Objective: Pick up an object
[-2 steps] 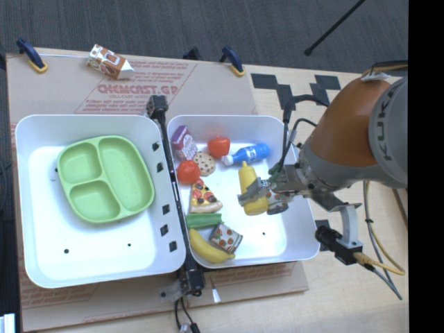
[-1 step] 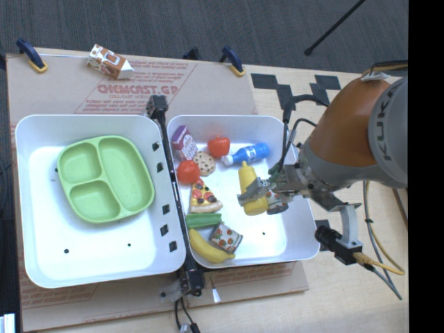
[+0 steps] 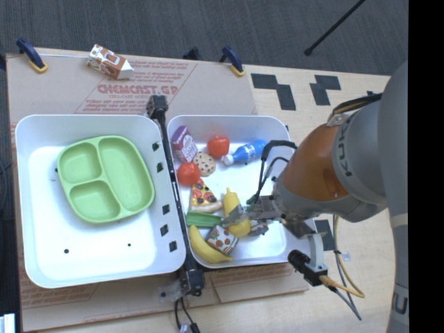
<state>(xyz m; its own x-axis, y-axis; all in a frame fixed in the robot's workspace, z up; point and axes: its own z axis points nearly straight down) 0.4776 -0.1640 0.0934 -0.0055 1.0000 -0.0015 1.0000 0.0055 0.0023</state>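
The gripper [image 3: 244, 218] sits low in the right bin [image 3: 277, 127], fingers closed on a small yellow object [image 3: 241, 227] beside the banana [image 3: 205, 247], which lies diagonally.

The floor [image 3: 208, 12] is dark grey carpet. The desk [image 3: 229, 82] is light brown wood with red words printed on it and black shapes [image 3: 298, 89] near one corner. Blue and yellow clamps [image 3: 232, 60] grip its far edge.

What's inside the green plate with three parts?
Nothing can be seen inside the green plate: all three sections look bare. It sits alone in the left bin. The toy food lies in the right bin. Whatever is under the plate is covered.
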